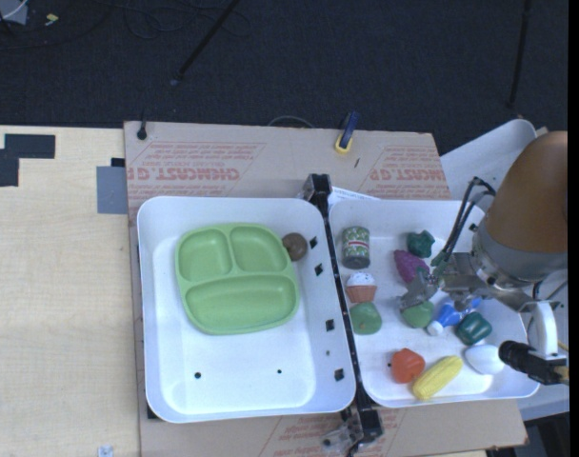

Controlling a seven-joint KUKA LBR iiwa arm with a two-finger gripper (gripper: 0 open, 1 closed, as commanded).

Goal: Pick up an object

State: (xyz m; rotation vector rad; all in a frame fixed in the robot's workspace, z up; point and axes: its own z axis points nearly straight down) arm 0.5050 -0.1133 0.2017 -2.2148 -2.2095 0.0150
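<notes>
Yellow corn (436, 377): lying at the near edge of the right bin (385, 393), just beside an orange piece (407, 364) and a white piece (483, 358).
Gripper (425, 291): hanging low over the right bin among the toys, above a green round object (418, 314) and next to a purple piece (409, 264); how far apart the tips are standing, and whether anything is sitting between them, I cannot tell.
Other toys: a small can (355, 246), a cupcake-like piece (361, 287) and a green ball (367, 319) lining the bin's left side.
Left bin (232, 388): carrying a green divided plate (237, 277), with a brown ball (294, 246) touching its corner.
</notes>
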